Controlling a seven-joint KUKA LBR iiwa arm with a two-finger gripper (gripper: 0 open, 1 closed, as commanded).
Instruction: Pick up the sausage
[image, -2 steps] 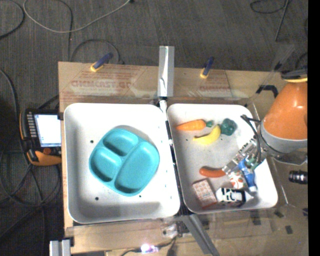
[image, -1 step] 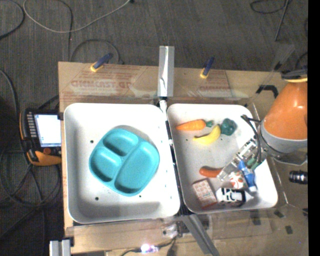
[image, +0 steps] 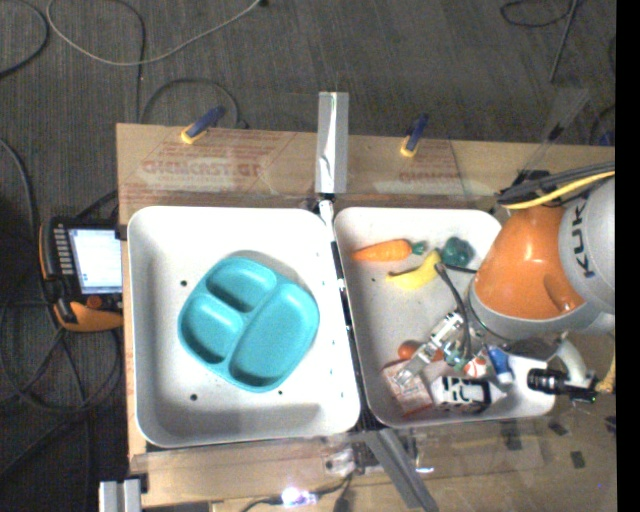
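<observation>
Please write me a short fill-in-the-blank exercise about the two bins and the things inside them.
1. The blue divided plate lies in the ____ bin.
2. The carrot lies beside a ____ banana.
3. The end effector is low in the ____ bin.
4. The plate has ____ compartments.

Missing words: left; yellow; right; three

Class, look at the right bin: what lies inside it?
In the right bin: a carrot, banana, a green item and the gripper over clutter. The arm covers the rest.
</observation>
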